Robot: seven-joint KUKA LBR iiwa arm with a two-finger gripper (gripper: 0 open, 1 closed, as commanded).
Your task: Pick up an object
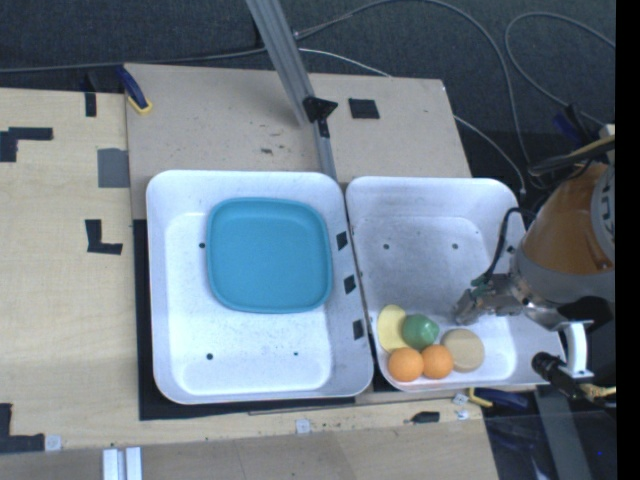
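two white bins side by side on the bench. left bin (175, 268) holds a blue square plate (268, 254) with rounded corners, lying flat in the upper middle of that bin, not touching the walls.

right bin (420, 203) has a cluster of small objects packed in its near-left corner. yellow piece (390, 321) at the left of the cluster, against the bin's left wall. green ball (420, 330) just right of it, touching. two orange balls below: left orange ball (405, 365) and right orange ball (437, 362), touching each other and sitting at the bin's near wall. beige round object (464, 349) at the right end of the cluster, touching the right orange ball.

arm comes in from the right, orange band (565, 233) over the bin's right edge. gripper (472, 305) sits low inside the right bin, just above-right of the beige round object and near the green ball. nothing visible between its tips. finger state: cannot tell, the tip area is dark and small.

a grey bar (285, 48) runs diagonally from the top toward the gap between the bins. black cables (480, 38) lie on the dark floor at upper right.
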